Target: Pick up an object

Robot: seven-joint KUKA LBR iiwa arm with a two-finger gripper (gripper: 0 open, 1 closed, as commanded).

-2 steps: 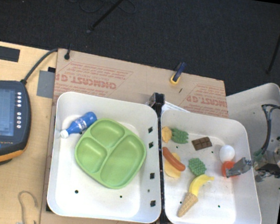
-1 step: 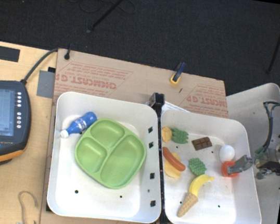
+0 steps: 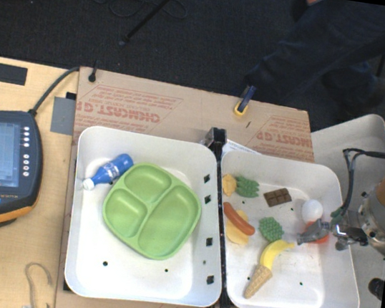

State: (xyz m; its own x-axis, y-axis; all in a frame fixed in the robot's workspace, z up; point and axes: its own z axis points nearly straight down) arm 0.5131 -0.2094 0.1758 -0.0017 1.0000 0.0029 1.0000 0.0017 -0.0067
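Gripper (image 3: pixel 314 234) low at right bin's (image 3: pixel 333 295) right side, over an orange-red piece (image 3: pixel 318 237); finger state unreadable; judgement: centre on one item before closing.

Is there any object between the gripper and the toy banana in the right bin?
Nothing visible. The gripper is low at the right bin's right side, beside the white egg. The toy banana lies just left of it, with bare floor between.
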